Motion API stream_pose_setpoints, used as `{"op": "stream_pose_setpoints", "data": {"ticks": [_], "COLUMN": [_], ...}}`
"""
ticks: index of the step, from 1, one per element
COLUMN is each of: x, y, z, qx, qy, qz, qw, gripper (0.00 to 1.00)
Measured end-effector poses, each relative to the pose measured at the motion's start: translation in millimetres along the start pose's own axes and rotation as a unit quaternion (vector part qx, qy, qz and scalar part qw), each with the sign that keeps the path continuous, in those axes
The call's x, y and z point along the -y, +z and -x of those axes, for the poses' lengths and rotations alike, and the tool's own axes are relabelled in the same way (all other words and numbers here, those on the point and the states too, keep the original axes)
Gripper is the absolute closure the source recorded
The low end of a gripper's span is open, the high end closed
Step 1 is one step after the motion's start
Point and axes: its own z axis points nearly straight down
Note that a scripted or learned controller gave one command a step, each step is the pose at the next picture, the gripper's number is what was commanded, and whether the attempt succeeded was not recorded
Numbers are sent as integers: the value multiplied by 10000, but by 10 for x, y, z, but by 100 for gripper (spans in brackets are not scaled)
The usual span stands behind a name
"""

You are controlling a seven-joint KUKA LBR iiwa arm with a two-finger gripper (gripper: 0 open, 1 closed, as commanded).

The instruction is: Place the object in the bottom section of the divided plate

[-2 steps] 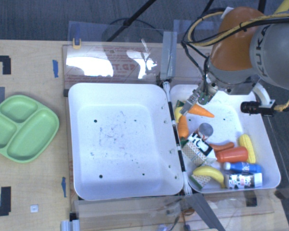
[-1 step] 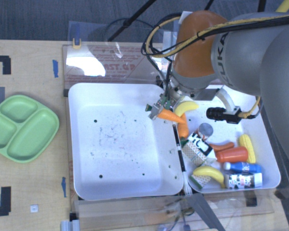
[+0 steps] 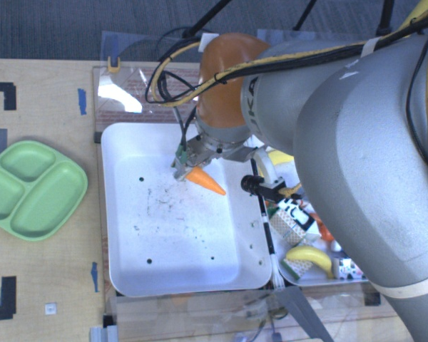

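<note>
An orange carrot (image 3: 206, 182) hangs or rests at the upper right of the left white bin (image 3: 171, 262). Its thick end sits between the fingers of my gripper (image 3: 185, 165), which is shut on it, and its tip points down to the right. The green divided plate (image 3: 34, 188) lies on the wooden bench far to the left of the bin, with two small sections at its upper left and one long section along its lower right. All its sections are bare.
The right bin (image 3: 310, 276) holds a yellow banana (image 3: 310, 257), a patterned box (image 3: 291, 221) and other small items. The big grey arm covers most of the right side. Blue tape marks (image 3: 81, 101) and black marks (image 3: 3, 95) lie on the bench.
</note>
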Motion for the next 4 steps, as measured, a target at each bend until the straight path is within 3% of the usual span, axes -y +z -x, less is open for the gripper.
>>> {"op": "stream_pose_setpoints", "data": {"ticks": [1, 2, 3, 4], "x": [-327, -666, -677, -449], "y": [116, 407, 305, 403], "z": [-330, -284, -298, -402], "qx": [5, 11, 26, 1], "qy": [880, 344, 321, 2329], "qz": [4, 23, 28, 27], "qw": [9961, 9994, 9995, 9725], "gripper": [100, 100, 100, 100]}}
